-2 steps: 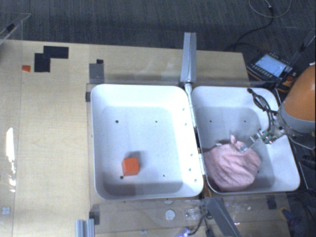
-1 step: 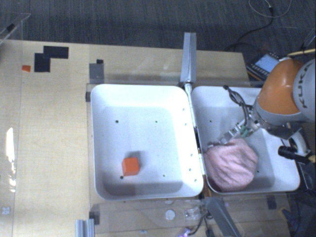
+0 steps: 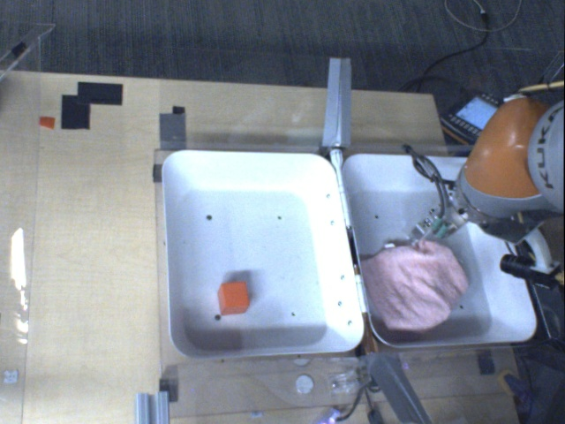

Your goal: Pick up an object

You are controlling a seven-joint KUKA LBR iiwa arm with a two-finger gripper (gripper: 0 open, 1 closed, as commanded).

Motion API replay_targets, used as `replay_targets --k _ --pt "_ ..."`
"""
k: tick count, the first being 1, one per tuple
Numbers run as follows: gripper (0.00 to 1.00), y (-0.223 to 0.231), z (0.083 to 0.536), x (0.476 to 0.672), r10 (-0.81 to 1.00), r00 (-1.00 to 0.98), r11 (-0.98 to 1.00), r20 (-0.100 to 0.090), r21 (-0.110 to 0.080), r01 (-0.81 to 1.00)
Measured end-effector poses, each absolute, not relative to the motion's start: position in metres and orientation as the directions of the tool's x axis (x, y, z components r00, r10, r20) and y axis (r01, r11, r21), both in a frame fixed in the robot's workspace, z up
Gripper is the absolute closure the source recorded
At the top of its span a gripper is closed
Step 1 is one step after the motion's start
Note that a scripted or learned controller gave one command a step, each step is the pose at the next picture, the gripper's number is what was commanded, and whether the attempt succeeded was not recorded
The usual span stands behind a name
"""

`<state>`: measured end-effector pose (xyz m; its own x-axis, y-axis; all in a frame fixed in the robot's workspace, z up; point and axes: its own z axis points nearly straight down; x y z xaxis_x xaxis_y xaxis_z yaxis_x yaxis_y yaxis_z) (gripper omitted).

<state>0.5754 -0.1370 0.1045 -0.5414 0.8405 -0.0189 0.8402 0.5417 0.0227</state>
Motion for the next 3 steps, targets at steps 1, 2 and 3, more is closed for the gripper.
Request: replay_targets --k 1,2,3 --pt "0.0 -0.137 0.104 0.575 0.841 -0.541 0.542 -0.019 0.022 0.84" --pt "0.0 -0.12 0.09 0.575 0.831 -0.556 0.556 -0.009 0.01 0.831" --pt "0.0 -0.108 0.089 0.619 0.995 -0.103 0.103 -0.003 0.011 0.995"
